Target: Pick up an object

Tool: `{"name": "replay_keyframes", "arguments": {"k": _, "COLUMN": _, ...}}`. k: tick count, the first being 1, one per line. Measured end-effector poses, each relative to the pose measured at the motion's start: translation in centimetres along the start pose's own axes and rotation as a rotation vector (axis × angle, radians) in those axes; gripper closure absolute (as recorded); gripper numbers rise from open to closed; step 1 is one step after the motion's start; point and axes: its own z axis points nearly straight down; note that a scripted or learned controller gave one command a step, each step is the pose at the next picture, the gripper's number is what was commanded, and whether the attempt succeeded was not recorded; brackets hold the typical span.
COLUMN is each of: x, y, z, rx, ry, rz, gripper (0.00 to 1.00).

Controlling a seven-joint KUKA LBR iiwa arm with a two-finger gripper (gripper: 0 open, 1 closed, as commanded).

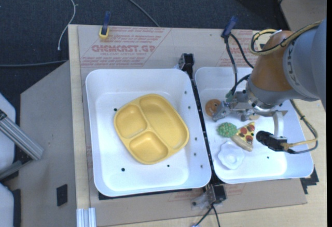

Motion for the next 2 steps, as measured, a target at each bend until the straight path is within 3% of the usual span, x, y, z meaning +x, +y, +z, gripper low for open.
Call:
{"name": "replay_keyframes", "arguments": {"k": 1, "x": 0.0, "y": 0.2, "z": -1.4, "rx": -0.006, "ry": 0.000, "rz": 0.000, "gripper": 1.00}}
{"name": "replay_keyframes", "arguments": {"k": 2, "x": -0.8, "y": -0.3, "z": -6.6, "rx": -0.010, "ry": -0.003, "rz": 0.000, "gripper": 1.00}}
